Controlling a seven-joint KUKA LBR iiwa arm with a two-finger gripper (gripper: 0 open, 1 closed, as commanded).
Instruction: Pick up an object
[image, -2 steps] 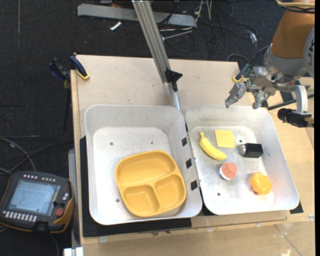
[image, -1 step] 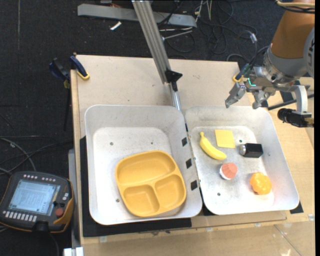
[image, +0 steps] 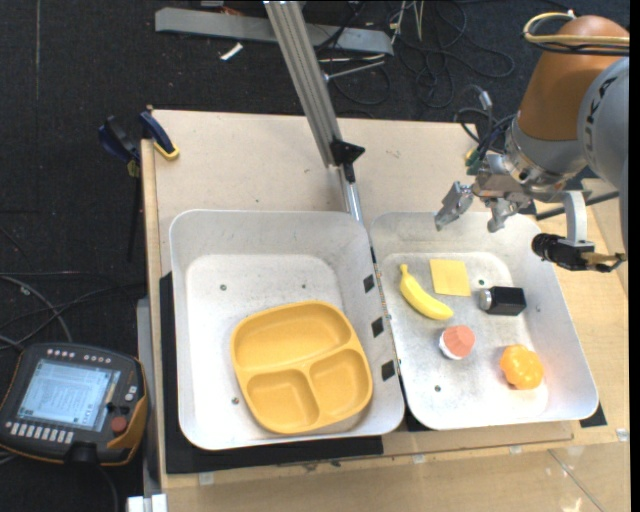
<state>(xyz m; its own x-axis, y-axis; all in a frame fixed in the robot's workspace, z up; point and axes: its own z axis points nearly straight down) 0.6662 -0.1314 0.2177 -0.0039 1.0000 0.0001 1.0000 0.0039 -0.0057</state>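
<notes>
Five objects lie in the right bin (image: 560, 395); gripper (image: 478, 212), seemingly spread wide and empty, hovers above; next, descend onto the banana (image: 424, 296).

The grey arm reaches in from the right, its gripper (image: 477, 213) hanging with fingers spread apart, holding nothing.

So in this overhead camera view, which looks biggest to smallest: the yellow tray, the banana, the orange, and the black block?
1. Yellow tray
2. Banana
3. Orange
4. Black block, though it looks close to the orange.
</notes>
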